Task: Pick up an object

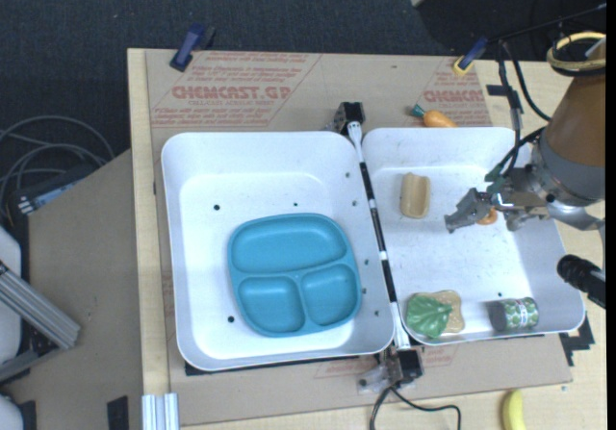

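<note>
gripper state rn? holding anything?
Gripper: over the right bin, beside the tan block; something small and orange sits at it, but whether it is held, or the gripper open or closed, cannot be told.

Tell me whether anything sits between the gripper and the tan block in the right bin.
Nothing visible does. The gripper hangs over the right bin, and the tan block lies just to its left in this view, with bare white floor between them. The green leafy piece and the small can lie nearer the bin's front edge.
</note>
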Robot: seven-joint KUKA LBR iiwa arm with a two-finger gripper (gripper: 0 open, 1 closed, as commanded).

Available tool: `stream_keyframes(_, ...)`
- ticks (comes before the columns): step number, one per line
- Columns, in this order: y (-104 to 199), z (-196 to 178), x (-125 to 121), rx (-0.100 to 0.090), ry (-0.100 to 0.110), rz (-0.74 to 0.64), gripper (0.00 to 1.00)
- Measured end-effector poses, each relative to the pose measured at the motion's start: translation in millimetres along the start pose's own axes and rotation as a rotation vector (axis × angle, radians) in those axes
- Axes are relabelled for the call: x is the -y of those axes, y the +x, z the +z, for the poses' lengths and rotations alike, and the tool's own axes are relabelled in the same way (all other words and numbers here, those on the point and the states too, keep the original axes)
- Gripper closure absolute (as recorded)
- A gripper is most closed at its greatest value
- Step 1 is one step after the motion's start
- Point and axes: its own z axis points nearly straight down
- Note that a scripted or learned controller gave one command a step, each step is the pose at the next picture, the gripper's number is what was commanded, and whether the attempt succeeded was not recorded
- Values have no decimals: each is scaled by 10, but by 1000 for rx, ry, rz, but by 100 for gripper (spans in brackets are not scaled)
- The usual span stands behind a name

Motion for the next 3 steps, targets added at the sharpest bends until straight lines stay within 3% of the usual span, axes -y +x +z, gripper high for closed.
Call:
stream_keyframes(1,-692,1565,-332,2,-1,2,0)
stream_keyframes(2,-969,1557,-591,2,-3,0,0)
stream_keyframes(3,-627,1557,-1088,0,-3,-2,0)
